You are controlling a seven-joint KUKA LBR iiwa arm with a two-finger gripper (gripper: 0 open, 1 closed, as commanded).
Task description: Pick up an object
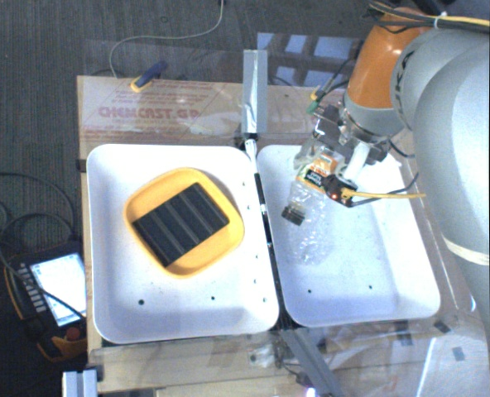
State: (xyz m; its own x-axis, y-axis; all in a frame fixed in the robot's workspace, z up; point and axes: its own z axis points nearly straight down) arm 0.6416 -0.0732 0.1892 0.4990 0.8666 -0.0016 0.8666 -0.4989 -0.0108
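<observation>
My gripper [334,165] hangs over the back part of the right bin [394,279], below the orange band of the arm. A clear plastic bottle [301,195] with a dark cap lies tilted right under it, cap end toward the lower left. Its upper end reaches up to the gripper, and I cannot tell whether it is gripped. In the left bin [112,296] rests a yellow rounded object [185,220] with a black ribbed top.
A crinkled clear patch [315,240] lies on the right bin's floor just in front of the bottle. A yellow cable [390,194] runs from the gripper to the right. The metal divider [252,98] stands behind the bins.
</observation>
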